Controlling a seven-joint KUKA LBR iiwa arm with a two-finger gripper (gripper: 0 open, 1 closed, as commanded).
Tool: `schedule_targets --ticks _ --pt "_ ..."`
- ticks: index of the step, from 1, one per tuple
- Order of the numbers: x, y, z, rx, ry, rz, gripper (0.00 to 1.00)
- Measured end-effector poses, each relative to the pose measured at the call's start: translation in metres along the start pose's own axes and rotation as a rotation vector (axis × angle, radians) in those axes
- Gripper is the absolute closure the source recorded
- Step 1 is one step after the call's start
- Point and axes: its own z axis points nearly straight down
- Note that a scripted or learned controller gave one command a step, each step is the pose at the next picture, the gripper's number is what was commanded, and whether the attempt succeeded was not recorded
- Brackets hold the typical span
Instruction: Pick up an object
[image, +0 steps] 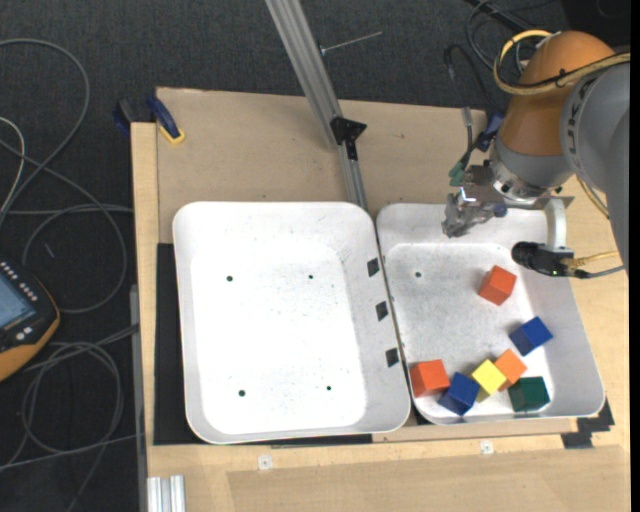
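Blocks lie in the right bin (590, 372), most of them bunched along its near edge. Nearest the camera there, from left to right, I see an orange block (431, 376), a blue block (461, 392), a yellow block (489, 377) and a green block (529, 395). The blue one touches the yellow one, and a second orange block (511, 366) sits just behind the yellow, pressed against it. The first orange block stands just beside the blue one near the bin's left wall. A little farther back, another blue block (533, 334) rests alone near the right wall. Farther still, about the middle of the bin, a red-orange block (497, 285) stands tilted and well apart from the rest.

The left bin (200, 300) lies beside the right one on my counter (300, 480), their walls touching in the middle.

My jaws (460, 221) hang at the far edge of the right bin, over its rim, well apart from every block. Whether they are open or closed I cannot tell, since they are small and blurred against the rim. Nothing shows between them.
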Motion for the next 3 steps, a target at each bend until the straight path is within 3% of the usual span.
schedule_targets --ticks 1,2,3 --pt "-0.004 0.01 -0.049 -0.001 0.0 -0.001 1.0" --pt "-0.004 0.011 -0.066 0.003 0.001 -0.001 1.0" --pt "0.047 -0.011 -0.075 0.009 0.004 -0.005 1.0"
